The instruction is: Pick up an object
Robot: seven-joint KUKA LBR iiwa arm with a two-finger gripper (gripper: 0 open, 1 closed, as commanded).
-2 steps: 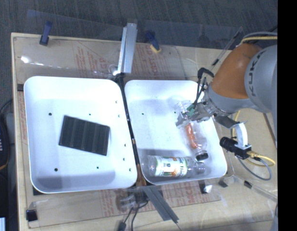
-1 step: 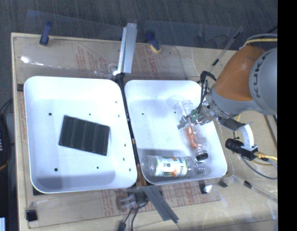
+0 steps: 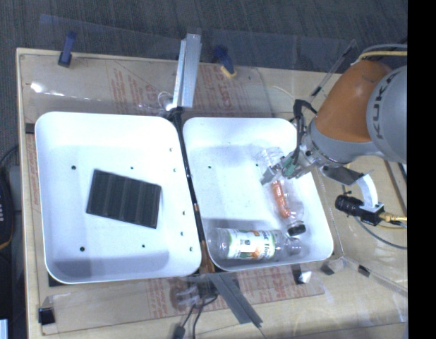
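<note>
The arm (image 3: 359, 111) reaches in from the right, and its hand (image 3: 283, 168) sits low over the right bin (image 3: 225, 143), near that bin's right wall. The hand is small and partly lost against clear plastic, so I cannot tell how it is set or whether it has hold of anything. Just below it lies a small clear bottle (image 3: 285, 202) with orange inside, tilted along the right wall. A larger clear bottle (image 3: 252, 245) with a green and white label lies on its side along the near wall. The left bin (image 3: 56, 140) holds a dark ribbed slab (image 3: 124, 198), lying flat. Both bins rest on the table (image 3: 98, 76).
</note>
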